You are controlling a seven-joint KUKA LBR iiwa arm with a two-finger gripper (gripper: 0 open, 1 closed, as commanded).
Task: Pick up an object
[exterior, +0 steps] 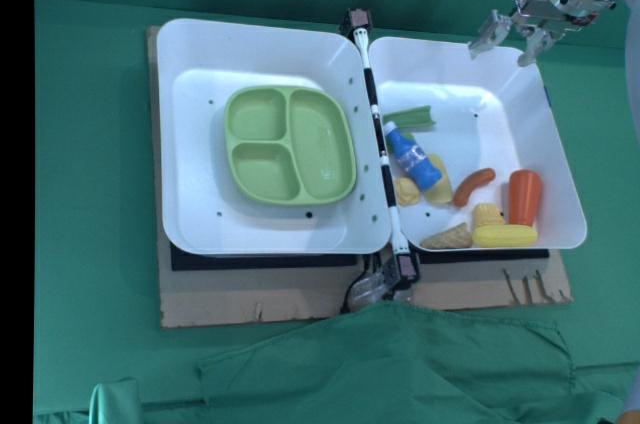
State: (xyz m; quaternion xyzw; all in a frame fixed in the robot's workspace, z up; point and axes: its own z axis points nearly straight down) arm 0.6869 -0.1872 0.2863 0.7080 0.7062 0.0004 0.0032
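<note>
You're looking at even, fairly bright light with a green cast and only soft shadows. The white bins [200, 212] glare mildly toward the frame's centre. Focus is slightly soft throughout, with coarse detail.

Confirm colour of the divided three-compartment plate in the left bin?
Light green divided plastic plate, per the camera view.

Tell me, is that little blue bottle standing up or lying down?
Lying down. The blue bottle rests on its side on the floor of the right bin, white cap toward the far rim, among the other toy foods.
</note>
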